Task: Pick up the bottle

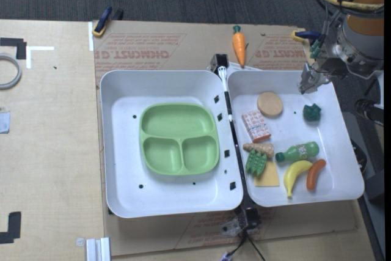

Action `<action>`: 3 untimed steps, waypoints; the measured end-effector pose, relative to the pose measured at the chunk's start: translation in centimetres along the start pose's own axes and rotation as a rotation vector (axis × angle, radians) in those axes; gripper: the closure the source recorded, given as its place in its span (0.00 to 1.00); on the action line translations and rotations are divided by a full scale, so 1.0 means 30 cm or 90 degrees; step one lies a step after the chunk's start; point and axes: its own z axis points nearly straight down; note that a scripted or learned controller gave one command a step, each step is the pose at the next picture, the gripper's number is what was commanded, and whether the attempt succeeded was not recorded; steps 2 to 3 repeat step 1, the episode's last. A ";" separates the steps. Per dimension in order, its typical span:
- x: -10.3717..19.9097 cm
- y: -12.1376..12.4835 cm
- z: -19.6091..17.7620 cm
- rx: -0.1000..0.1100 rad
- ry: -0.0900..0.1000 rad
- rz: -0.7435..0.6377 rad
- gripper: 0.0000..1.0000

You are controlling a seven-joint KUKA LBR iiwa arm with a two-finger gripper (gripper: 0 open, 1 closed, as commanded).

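Dark carpet is showing behind a pale wooden table (49,150), where flattened cardboard (140,46) is lying under two white bins. A green divided tray (179,139) is sitting in the left bin (116,131). The bottle (297,151) is lying in the right bin (342,150) beside a banana (294,175). The hand (307,80) is hovering over that bin's far edge; I cannot tell its grip.

The bottle (297,152) is small, green, with a label around its middle. It lies on its side in the right bin (342,125), lower half, cap end pointing left, directly above the banana (295,175), just right of the green block (256,162)
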 end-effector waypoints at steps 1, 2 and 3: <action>-0.182 -0.322 0.266 0.000 0.001 -0.003 1.00; -0.182 -0.322 0.266 0.000 0.001 -0.003 1.00; -0.182 -0.322 0.266 0.000 0.001 -0.003 1.00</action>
